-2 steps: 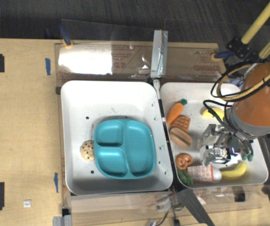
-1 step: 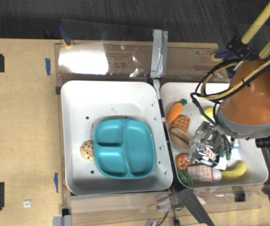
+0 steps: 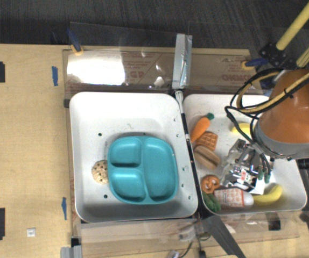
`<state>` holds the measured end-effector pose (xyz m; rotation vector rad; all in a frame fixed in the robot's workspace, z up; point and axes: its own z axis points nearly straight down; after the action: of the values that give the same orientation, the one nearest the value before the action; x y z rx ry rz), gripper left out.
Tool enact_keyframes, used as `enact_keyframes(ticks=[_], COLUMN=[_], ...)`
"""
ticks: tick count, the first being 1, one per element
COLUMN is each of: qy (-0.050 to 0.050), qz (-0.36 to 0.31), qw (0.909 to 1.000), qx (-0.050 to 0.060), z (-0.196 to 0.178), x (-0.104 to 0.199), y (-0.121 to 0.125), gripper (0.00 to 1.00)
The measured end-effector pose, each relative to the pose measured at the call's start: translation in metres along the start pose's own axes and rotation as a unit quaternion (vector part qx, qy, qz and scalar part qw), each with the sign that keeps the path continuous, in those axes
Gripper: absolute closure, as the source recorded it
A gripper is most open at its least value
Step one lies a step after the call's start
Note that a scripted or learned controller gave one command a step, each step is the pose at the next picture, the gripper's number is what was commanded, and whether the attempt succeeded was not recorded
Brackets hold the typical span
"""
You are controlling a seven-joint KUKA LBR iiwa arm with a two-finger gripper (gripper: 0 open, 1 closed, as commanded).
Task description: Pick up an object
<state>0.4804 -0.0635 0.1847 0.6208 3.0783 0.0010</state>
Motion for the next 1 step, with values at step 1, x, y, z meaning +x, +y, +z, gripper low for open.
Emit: enact_keyframes(ticks=[1], qy=[-0.004], qz=[-0.105], qw=[0.9945], qx=[-0.001], z=[-0.083], x=[-0.0611], y=[0.0262], gripper=[1.0])
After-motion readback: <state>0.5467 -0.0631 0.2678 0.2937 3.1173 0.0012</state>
